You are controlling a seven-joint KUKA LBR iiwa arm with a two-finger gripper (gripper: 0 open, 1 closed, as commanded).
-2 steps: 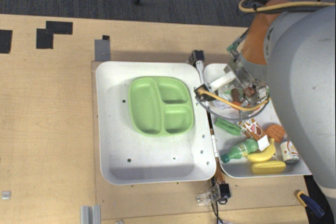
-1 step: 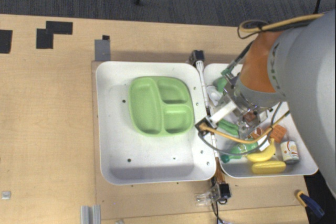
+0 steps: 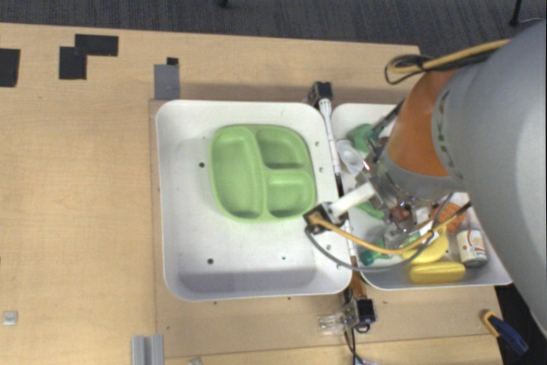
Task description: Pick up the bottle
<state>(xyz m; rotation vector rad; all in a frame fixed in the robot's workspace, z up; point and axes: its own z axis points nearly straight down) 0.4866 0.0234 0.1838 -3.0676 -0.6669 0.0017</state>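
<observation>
Your arm (image 3: pixel 483 141) reached in from the right and hung low over the right bin (image 3: pixel 369 109), because that bin held all the small things. The gripper (image 3: pixel 400 216) sat down among them, near the wall next to the left bin (image 3: pixel 175 184). You could not tell if it was wide or narrow, since the arm's own bulk hid it, and nothing could be seen held in it.

The thing that looked most like the bottle (image 3: pixel 471 247) was small, with a white label. It lay at the near right side of the bin, just beside a yellow thing (image 3: pixel 438 271). It was a little apart from the gripper, so I think the pick was not done yet. Being packed so close to its neighbour, it would likely need a grab from straight above. The left bin held a green tray (image 3: pixel 261 171), well apart from the job.
</observation>
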